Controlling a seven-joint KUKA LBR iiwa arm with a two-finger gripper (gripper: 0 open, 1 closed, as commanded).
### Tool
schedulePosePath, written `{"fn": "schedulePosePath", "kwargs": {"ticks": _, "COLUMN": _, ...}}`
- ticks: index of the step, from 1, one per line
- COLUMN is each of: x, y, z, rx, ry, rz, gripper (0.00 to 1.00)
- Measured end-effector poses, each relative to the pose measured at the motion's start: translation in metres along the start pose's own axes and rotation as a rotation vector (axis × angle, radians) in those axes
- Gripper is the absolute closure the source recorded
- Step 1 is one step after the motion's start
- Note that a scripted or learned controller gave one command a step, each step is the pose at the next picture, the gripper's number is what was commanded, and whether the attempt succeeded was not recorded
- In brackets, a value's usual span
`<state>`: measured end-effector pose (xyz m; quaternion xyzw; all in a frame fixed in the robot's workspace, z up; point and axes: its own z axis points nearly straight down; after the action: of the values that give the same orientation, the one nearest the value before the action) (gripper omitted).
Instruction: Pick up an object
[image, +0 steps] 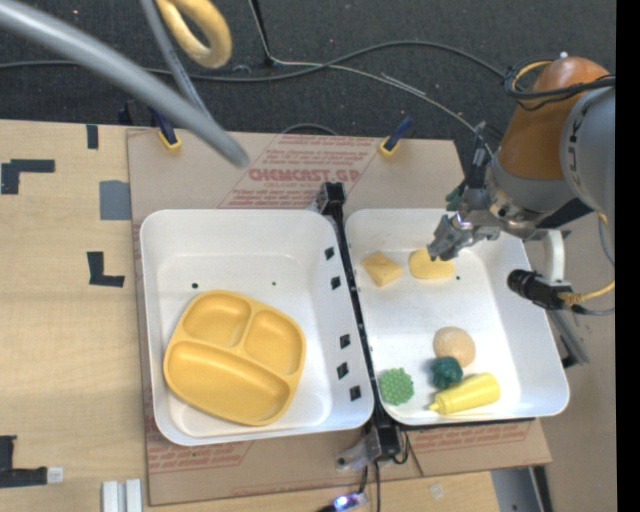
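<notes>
A: Starting at the front of the right-hand shallow white bin (520, 385): a yellow plastic corn cob (467, 394), a dark teal knobbly toy (446, 372), a bright green bumpy ball (396, 385) and a round beige bun-like piece (454, 345), all bunched near the front edge.

B: And the left-hand shallow white bin (160, 250)?

A: A yellow divided plastic tray (235, 354), well apart from the action. Further back on the right, a pale yellow wedge (381, 268), and just beside it a pale yellow flat chunk (431, 267).

B: That's the target?

A: Looks so. The two-finger gripper (447, 243) sits right at that chunk's far edge, tip touching or nearly so. How the jaws stand, I cannot tell; they're too dark and small.

B: So which step?

A: I'd call it the final approach. Next it needs to straddle the chunk squarely, close, then lift straight up, since a grip that's off-centre could tip the chunk out.
</notes>
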<state>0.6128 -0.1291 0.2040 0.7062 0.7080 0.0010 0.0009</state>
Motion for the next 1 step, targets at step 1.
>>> {"fn": "schedulePosePath", "kwargs": {"ticks": 1, "x": 0.0009, "y": 0.0006, "z": -0.0194, "rx": 0.002, "ry": 0.0, "rz": 0.001, "gripper": 1.0}}
